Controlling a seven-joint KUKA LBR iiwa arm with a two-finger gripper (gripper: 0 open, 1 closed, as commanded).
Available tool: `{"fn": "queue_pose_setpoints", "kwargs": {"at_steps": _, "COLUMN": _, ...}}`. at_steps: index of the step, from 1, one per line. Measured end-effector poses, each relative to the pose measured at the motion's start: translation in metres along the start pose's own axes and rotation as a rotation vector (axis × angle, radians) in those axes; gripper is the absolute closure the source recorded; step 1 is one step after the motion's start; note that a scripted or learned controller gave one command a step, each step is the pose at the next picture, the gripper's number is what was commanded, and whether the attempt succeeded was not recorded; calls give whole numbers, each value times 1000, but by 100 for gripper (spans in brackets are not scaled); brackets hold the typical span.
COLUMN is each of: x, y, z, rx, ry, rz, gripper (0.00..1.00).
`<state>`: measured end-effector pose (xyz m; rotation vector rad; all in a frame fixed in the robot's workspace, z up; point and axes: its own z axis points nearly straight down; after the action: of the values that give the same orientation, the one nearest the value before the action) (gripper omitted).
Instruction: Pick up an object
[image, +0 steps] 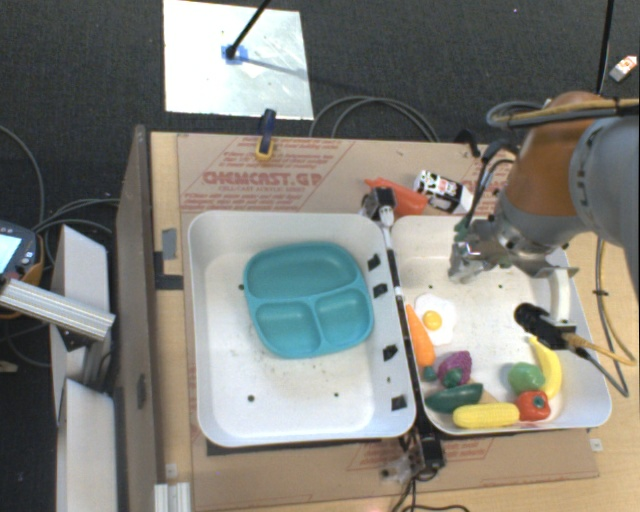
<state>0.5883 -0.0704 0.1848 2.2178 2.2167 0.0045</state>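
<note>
My gripper (468, 264) hangs low over the back left part of the right bin (438, 238), above bare white floor. Nothing shows in it. Just in front of it lies a toy fried egg (434, 318), with an orange carrot (421, 338) along the bin's left wall. Nearer the front are a purple vegetable (455, 364), a green cucumber (453, 396) and a yellow corn cob (485, 415). A red tomato (533, 405), a green pepper (524, 377) and a banana (549, 365) sit at the front right.
The left bin (230, 385) holds a teal divided plate (308, 298). Black clips line the wall between the bins. Behind the bins, an orange tool (396, 196) and a small black-and-white object (440, 188) lie on the cardboard. The arm fills the space above the right bin's back right.
</note>
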Motion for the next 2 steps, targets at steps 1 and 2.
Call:
{"fn": "queue_pose_setpoints", "kwargs": {"at_steps": 1, "x": 2, "y": -2, "z": 0, "rx": 4, "ry": 1, "rz": -2, "gripper": 0}}
{"fn": "queue_pose_setpoints", "kwargs": {"at_steps": 2, "x": -15, "y": -37, "z": 89, "rx": 10, "ry": 0, "rz": 2, "gripper": 0}}
